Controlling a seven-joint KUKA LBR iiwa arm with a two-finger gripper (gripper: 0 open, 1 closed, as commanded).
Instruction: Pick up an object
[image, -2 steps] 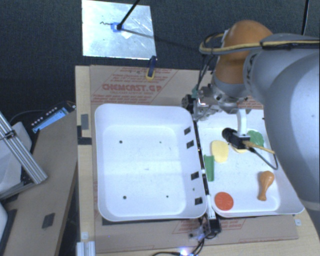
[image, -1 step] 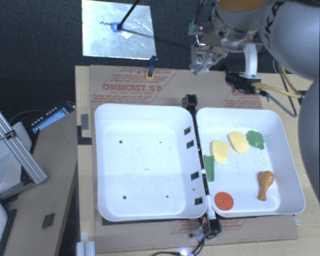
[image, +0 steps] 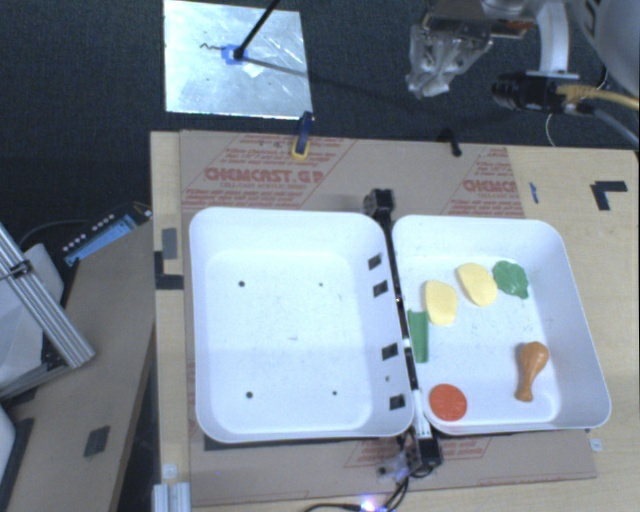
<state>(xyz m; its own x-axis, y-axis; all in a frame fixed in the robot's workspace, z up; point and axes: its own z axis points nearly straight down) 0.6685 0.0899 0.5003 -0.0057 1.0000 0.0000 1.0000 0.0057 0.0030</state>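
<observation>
The right bin holds several small toy foods. Two pale yellow pieces lie near its middle, with a green leafy piece to their right. Along the left wall lies a green strip. A red-orange disc sits in the front left corner, and a brown drumstick lies at the front right. My gripper hangs high at the top of the view, well behind the bins and far from every piece. Nothing shows between its fingers.
The left bin stands beside the right one on a cardboard sheet. A shiny metal plate lies at the back left. Cables and a black fitting sit near the arm at the top right. An aluminium frame stands at the left edge.
</observation>
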